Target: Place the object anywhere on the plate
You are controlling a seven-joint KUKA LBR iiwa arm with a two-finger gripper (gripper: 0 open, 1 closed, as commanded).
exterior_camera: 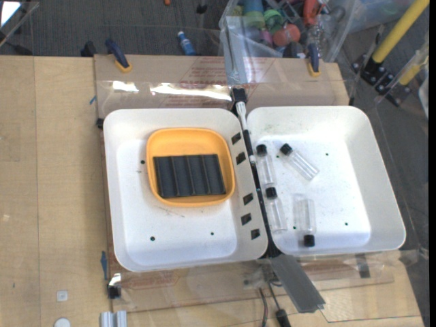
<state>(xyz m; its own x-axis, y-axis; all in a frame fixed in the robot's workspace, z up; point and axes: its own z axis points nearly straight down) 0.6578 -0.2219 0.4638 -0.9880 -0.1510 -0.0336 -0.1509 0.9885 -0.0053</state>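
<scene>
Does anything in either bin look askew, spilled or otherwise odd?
Nothing looks damaged or spilled. Four clear vials lie on their sides in the right bin, pointing different ways. The orange plate in the left bin holds a black ribbed tray, sitting square.

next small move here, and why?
Probably bring the arm in over the right bin and line up on the upper clear vial. It lies apart from the other three, away from the bin wall, so it looks like the easiest pick. All four vials are in that bin; the orange plate in the left bin carries a dark ribbed block.
</scene>
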